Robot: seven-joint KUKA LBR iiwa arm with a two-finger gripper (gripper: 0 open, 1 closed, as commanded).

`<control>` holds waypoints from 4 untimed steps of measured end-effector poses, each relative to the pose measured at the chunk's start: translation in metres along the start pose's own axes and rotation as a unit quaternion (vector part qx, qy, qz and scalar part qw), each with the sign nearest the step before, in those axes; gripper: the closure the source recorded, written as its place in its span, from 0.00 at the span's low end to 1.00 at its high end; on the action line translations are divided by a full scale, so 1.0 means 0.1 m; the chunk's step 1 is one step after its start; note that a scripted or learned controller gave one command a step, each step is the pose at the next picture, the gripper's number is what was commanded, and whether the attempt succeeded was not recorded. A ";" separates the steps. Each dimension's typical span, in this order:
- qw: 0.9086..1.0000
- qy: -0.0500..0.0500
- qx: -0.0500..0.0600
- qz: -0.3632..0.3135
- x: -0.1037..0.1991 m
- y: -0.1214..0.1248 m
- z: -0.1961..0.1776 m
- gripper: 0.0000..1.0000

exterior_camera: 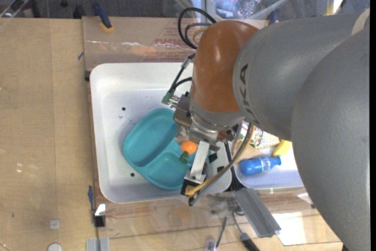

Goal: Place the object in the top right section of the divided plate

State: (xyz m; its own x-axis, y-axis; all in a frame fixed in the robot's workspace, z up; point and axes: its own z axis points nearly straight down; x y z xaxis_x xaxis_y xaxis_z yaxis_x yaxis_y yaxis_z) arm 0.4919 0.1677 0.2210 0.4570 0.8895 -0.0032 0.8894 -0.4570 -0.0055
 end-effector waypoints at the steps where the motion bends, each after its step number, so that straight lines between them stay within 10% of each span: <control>1: 1.000 0.000 0.000 -0.006 0.06 0.09 0.26 1.00; 2: 1.000 0.001 -0.002 -0.021 -0.09 0.63 0.35 1.00; 3: 0.998 0.000 0.000 -0.061 -0.54 0.13 0.34 1.00; 4: 0.996 0.001 -0.002 -0.089 -0.20 -0.05 -0.14 1.00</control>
State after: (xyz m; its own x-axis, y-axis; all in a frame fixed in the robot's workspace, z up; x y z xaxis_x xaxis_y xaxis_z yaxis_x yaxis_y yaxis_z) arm 0.4787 0.1525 0.2347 0.2917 0.9565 -0.0014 0.9565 -0.2917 -0.0026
